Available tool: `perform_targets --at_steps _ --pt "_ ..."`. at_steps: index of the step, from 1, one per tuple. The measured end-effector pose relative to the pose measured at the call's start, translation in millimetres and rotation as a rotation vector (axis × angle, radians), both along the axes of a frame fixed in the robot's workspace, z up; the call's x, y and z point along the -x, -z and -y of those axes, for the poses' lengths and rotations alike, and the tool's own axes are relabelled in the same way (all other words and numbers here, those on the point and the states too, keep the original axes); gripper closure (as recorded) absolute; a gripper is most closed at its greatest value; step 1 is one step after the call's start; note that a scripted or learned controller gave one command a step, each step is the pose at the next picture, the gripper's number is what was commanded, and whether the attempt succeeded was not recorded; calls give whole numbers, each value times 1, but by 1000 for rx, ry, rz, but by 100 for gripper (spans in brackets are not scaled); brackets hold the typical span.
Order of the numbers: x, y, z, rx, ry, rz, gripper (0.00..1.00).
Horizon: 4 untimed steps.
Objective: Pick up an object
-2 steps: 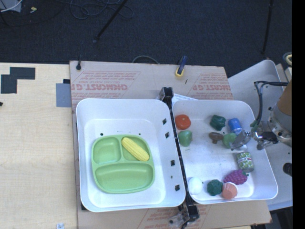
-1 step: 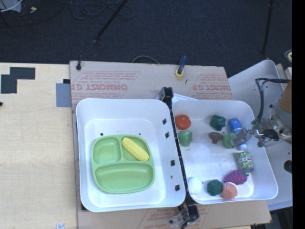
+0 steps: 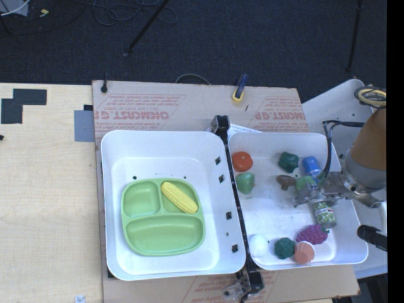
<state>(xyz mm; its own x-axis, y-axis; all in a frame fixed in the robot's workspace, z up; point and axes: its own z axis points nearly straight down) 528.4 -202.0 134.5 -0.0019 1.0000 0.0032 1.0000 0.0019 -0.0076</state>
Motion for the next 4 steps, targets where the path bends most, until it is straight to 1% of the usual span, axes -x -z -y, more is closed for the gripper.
perform_targets --at_steps 1,2,3,4 --pt "0 22 1 2 0 7 0" --pt "0 14 2 1 4 4 100" --pt "6 -35 -6 2 1 7 100" --pt "5 -88 -5 4 1 9 100"
